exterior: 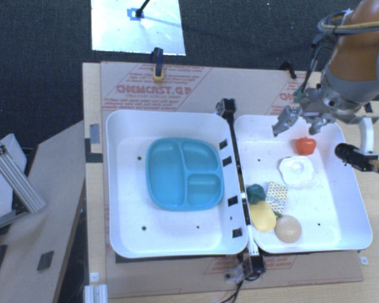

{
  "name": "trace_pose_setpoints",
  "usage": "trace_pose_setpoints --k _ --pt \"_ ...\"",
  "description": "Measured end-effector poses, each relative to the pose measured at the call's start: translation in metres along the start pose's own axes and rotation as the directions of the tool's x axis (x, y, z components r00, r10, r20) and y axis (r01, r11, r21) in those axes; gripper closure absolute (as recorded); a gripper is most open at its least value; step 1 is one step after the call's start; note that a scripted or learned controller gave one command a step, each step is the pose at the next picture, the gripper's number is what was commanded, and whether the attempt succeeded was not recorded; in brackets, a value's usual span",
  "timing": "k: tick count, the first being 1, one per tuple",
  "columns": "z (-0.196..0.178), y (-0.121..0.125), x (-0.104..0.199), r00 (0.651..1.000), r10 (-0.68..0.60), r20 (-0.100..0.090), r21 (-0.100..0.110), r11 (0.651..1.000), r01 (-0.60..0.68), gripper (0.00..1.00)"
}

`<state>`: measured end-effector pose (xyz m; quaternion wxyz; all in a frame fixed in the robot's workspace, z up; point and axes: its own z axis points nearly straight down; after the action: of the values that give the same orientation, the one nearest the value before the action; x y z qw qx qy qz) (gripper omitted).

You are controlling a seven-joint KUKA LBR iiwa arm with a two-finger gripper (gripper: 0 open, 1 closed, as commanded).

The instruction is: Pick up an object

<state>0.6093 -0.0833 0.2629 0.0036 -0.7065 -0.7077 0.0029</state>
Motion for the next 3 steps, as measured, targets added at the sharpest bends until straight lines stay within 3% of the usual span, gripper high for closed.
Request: trace_pose_setpoints --k 1,3 --pt "-0.006 0.002 0.000 1.000 -0.001 0.001 -0.010 1.000 0.002 0.00" --pt "0.104 0.005 -0.008 1.000 0.001 0.001 -0.007 1.000 -0.001 0.00"
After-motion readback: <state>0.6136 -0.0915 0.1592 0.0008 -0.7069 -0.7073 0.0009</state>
